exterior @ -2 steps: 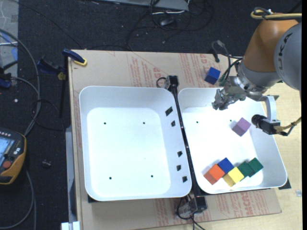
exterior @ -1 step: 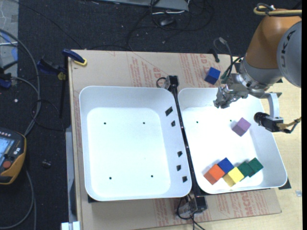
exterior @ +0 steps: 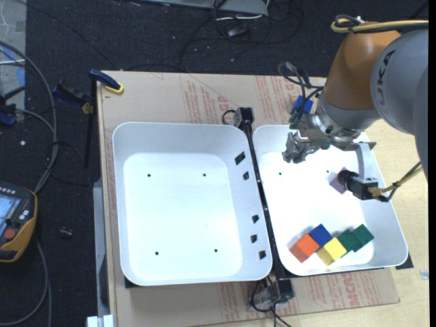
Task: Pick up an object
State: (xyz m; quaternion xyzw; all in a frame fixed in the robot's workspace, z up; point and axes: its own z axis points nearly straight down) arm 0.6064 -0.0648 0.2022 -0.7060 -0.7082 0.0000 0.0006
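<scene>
I see a row of small blocks, orange (exterior: 304, 248), blue (exterior: 319, 236), yellow (exterior: 333, 250) and green (exterior: 356, 238), touching one another near the front wall of the right bin (exterior: 286, 196); a purple block (exterior: 336, 181) lies apart, mid-bin. My gripper (exterior: 297, 151) hovers over the bin's rear part holding nothing, its digits too blurred to say whether spread or pressed together; I judge this the approach step. Next it must travel forward and descend; the purple block has open floor around it; the row crowds the wall; the left bin (exterior: 136, 142) sits alongside.

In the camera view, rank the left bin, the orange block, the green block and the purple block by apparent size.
1. left bin
2. orange block and green block: look alike, unranked
3. purple block, partly hidden by a black part, so unsure
</scene>
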